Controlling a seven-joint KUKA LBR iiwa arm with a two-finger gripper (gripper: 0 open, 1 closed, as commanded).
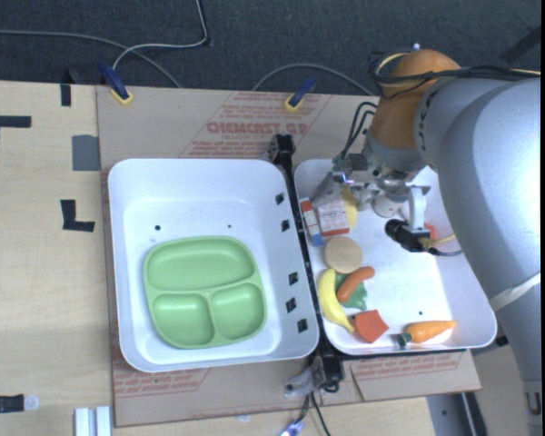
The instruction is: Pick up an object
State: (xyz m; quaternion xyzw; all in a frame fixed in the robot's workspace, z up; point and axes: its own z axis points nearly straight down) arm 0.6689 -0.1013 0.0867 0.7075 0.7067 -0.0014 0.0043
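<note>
From the right of the frame the grey arm bends down over the right bin, its orange band uppermost and the gripper low at the bin's upper left corner. I cannot tell its state. Just below it lie a small carton, a round biscuit, a banana and a carrot. The left bin holds a green divided plate.

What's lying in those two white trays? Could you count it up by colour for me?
Green: 1, the divided plate
Yellow: 1, the banana
Orange: 2, the carrots
Red: 1, the block
Tan: 1, the round disc
Red and white: 1, the small box
Total: 7
</note>
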